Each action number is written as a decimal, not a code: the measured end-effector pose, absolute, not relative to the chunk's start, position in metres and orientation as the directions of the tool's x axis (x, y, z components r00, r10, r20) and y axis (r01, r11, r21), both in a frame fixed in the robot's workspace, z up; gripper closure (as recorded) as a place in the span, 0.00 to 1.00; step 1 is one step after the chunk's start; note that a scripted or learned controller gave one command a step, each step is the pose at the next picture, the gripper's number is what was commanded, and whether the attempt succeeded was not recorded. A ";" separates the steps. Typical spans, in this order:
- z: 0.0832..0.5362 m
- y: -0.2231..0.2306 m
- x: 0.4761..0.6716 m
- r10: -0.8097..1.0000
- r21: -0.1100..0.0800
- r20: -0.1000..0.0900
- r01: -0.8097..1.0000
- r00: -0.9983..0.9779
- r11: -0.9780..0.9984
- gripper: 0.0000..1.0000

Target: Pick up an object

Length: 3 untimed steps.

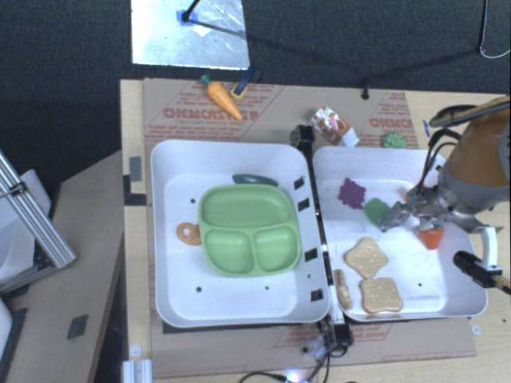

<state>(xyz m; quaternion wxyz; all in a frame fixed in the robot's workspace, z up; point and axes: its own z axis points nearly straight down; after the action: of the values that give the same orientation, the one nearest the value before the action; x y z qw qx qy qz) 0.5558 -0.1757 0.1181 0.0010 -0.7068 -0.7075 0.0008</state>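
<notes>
- Bottom right of frame, in the right bin (pixel 459 298): two crackers (pixel 366 258) (pixel 380 294), flat and light, probably stiff plastic; thin edges lying flush on the floor, poor for a pinch.
- Right of centre, mid-height: tool (pixel 403 214) low over the right bin, tips just beside a green piece (pixel 377 211); open or closed, cannot tell.
- Green piece: small, lumpy, likely light and rigid; best taken across its narrow width, from above.
- Just right of the tool: red-orange piece (pixel 431 238), partly hidden, small, apt to roll or slip.
- Slightly higher and left: purple piece (pixel 350 192), knobbly, easy to pinch on the sides.
- Left bin (pixel 172 214): green tray (pixel 247 228), wide, awkward; take by the rim. Small ring (pixel 189 234) beside it.
- Top of frame, on the table (pixel 132 110): carrot (pixel 223 100), packet (pixel 330 124), outside the bins.
</notes>
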 end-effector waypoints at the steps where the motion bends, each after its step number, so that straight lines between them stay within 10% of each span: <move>1: 0.084 -0.173 0.557 1.000 0.000 0.004 1.000 -0.004 0.004 0.00; 2: 0.096 -0.175 0.558 1.000 0.004 0.001 1.000 -0.003 0.003 1.00; 3: 0.152 -0.181 0.552 1.000 0.006 -0.002 1.000 0.001 -0.001 1.00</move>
<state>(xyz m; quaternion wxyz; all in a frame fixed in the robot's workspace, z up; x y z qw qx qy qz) 0.5516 -0.1814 0.1520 -0.0031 -0.7073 -0.7069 -0.0014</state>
